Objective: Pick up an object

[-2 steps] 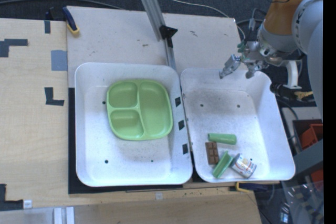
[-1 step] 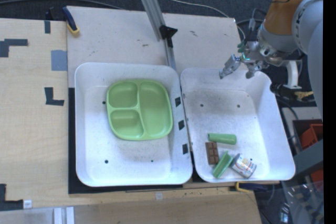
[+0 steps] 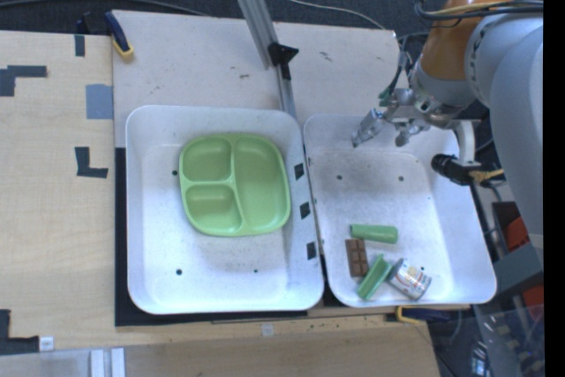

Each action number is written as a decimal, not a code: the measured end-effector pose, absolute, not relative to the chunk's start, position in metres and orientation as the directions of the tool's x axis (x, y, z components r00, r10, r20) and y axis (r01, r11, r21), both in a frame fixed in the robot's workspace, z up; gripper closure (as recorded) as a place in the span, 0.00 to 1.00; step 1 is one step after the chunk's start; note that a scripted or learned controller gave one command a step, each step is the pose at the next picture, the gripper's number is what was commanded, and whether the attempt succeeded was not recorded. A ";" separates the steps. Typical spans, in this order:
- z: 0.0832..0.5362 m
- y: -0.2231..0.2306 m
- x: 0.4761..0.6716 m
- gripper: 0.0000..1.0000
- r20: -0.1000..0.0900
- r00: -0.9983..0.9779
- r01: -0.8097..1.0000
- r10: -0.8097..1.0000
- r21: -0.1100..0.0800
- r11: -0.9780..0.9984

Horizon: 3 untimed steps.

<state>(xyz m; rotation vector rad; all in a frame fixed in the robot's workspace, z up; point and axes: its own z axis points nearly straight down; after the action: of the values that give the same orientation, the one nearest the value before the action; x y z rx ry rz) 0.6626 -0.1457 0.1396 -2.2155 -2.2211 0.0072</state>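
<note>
Objects, a green bar [image 3: 372, 233] and a label-illegible can [image 3: 410, 280], lie apart from the empty, spread hand [image 3: 382, 133].

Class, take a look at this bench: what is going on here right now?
A grey robot arm reaches in from the right, its gripper open and holding nothing over the far end of the right bin. The small objects, including a green cylinder and a metal can, lie untouched at the near end. A green divided plate sits in the left bin.
</note>
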 end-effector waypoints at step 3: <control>0.159 -0.152 0.663 1.00 -0.001 -0.003 1.000 1.000 0.005 0.003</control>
<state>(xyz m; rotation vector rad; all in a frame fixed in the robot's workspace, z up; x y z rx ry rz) 0.6630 -0.1517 0.1588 -2.2219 -2.2277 -0.0042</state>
